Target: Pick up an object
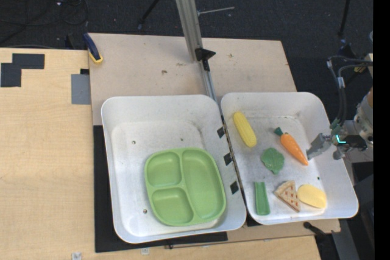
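Here the gripper (322, 144) sits at the right rim of the right bin (268, 103), low and reaching in from the side, and whether it is parted or closed I cannot tell; nothing is seen held in it. Nearest to it is the carrot (293, 147), lying at a slant just to its left, apart from it, with its green top pointing up and away. Further in lie a piece of broccoli (272, 160) below the carrot's near end, and an ear of corn (244, 128) toward the bin's left wall. Along the bin's front edge are a green stick (261, 198), a wedge of pizza (287, 195) and a yellow lemon-like piece (312, 196) touching the wedge. The left bin (122, 115) holds a green divided tray (184, 186). By my reading the pick has not yet begun: this is the approach, with the arm only entering the bin. The next move calls for settling on one thing, likely the carrot as the closest, centring above it, turning the wrist across its narrow width and descending.
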Controlling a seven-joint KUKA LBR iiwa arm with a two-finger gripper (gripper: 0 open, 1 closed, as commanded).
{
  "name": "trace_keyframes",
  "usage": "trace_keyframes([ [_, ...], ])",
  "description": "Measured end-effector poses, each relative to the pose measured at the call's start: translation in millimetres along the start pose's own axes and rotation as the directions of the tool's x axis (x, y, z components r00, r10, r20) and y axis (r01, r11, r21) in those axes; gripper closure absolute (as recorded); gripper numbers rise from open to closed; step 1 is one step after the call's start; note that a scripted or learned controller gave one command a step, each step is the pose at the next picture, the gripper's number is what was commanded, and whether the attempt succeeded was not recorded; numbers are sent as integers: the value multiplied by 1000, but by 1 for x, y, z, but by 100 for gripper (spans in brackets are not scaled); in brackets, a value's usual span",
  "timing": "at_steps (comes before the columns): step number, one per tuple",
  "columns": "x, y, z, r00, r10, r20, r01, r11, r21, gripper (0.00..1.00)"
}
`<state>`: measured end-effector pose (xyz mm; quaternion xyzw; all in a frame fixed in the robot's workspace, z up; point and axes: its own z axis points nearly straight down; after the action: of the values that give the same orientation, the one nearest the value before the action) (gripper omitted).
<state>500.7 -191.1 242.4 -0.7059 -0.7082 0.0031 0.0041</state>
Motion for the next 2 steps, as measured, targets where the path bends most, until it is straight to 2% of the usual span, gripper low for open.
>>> trace_keyframes([
  [1, 0, 0, 0, 1000, 0, 0, 0, 1000, -1, 0],
  [2, -1, 7, 50, 1000, -1, -3, 1, 1000, 5, 0],
])
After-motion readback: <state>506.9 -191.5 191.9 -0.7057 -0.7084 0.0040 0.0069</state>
